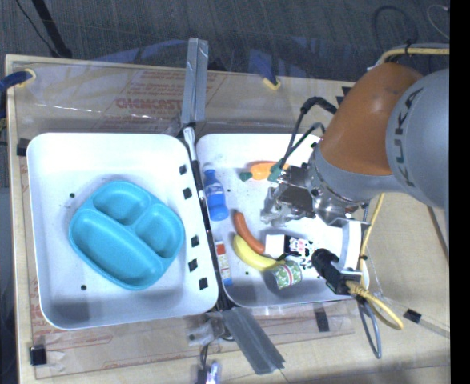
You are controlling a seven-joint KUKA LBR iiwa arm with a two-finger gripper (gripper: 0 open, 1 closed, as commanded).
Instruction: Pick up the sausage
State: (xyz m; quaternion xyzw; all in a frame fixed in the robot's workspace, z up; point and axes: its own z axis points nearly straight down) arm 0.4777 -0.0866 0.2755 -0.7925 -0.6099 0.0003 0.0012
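The sausage (246, 228) is a reddish-orange curved link lying in the right bin (236, 152), left of centre and just above a yellow banana (251, 255). My gripper (276, 208) hangs over the middle of that bin, a little to the right of the sausage and above it. Nothing shows between the gripper and the sausage, and the two look apart. The arm's grey wrist and orange band (371, 126) cover the bin's right side.
The right bin also holds a blue bottle (214, 195), an orange carrot (260, 169), a cow-patterned carton (295, 247) and a green can (286, 275). The left bin (50, 166) holds a blue divided plate (126, 232). A metal divider (193, 86) runs between the bins.
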